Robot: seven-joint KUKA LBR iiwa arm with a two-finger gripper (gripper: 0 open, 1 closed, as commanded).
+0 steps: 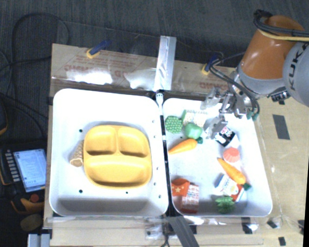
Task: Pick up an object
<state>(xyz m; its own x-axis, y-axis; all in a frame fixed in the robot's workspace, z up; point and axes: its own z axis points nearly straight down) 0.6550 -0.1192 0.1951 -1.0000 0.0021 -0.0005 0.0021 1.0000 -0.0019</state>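
Grey gripper (218, 128) hovered over right bin's (261, 182) far edge, poised near green toy (193, 131); I could not tell hand state; nothing visibly held.

Readable lettering
On my arm (303, 63) I can make out "KU"; the packets' print is too small.

Glossy yellow plastic tray (118, 155) in a smooth white plastic bin (58, 192); bench (294, 174) looks like matt pale wood.
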